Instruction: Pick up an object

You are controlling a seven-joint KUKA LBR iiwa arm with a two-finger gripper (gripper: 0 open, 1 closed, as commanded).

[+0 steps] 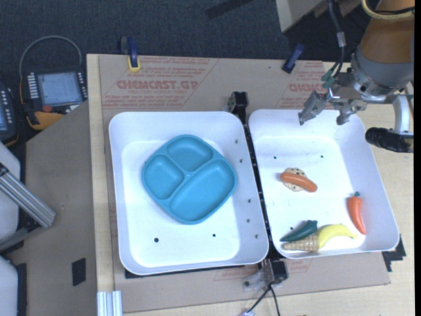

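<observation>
My gripper (325,113) hangs over the far edge of the right bin (276,127), open, with nothing between its fingers. Below it in that bin lie a hot dog toy (298,180) near the middle, an orange carrot (356,213) by the right wall, and at the near edge a yellow banana (337,234), a dark green piece (300,230) and a tan corn-like piece (302,244). All of them lie well apart from the gripper.
The left bin (125,137) holds a blue divided plate (189,178). A black clamp (237,101) sits between the bins at the far side. A teach pendant (58,88) rests off the bench at the upper left.
</observation>
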